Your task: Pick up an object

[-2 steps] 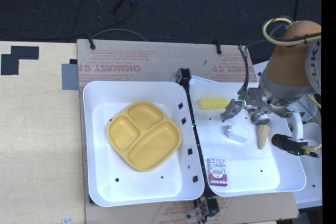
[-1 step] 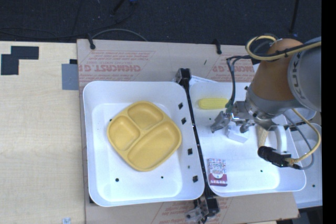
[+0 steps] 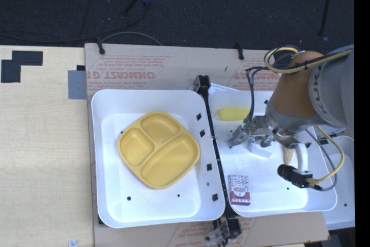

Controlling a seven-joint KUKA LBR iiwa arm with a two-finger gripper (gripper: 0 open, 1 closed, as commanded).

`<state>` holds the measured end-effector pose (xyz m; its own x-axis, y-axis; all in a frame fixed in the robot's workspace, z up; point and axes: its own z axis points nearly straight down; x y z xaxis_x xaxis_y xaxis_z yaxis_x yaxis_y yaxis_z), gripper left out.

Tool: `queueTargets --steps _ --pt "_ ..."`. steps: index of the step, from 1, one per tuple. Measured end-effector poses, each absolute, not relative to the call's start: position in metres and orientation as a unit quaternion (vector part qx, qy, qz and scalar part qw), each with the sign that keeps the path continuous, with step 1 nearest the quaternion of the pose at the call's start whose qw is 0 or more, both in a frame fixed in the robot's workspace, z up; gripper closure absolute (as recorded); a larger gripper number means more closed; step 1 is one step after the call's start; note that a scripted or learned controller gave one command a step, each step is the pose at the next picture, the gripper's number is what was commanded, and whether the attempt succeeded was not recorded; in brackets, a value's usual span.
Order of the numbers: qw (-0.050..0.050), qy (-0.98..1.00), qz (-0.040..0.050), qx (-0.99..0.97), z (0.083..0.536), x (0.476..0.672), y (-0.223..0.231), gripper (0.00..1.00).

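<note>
Fingers point(image 3: 241, 137), grip unclear, near smooth oblong yellow object point(image 3: 233, 114) in glossy right bin point(image 3: 324, 204).

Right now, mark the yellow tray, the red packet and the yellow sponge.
Tray point(image 3: 159, 149), camera view, on the ridge between its compartments.
Packet point(image 3: 239, 189), camera view, on its printed face.
Sponge point(image 3: 233, 114), camera view, on its top.

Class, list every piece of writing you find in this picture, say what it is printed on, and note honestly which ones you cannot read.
Red printing on the cardboard sheet behind the bins: appears upside down and mirrored, too blurred to read.
Red printing on the cardboard's front edge: too small to read.
Small red-and-white packet in the right bin: print too small to read.
</note>
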<state>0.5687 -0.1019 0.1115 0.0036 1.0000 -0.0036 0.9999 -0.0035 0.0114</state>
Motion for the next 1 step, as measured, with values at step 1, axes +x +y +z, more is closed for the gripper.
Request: queueTargets --steps 1 --pt "0.007 0.704 0.0012 0.71 0.1199 0.5685 -0.1047 1.0"
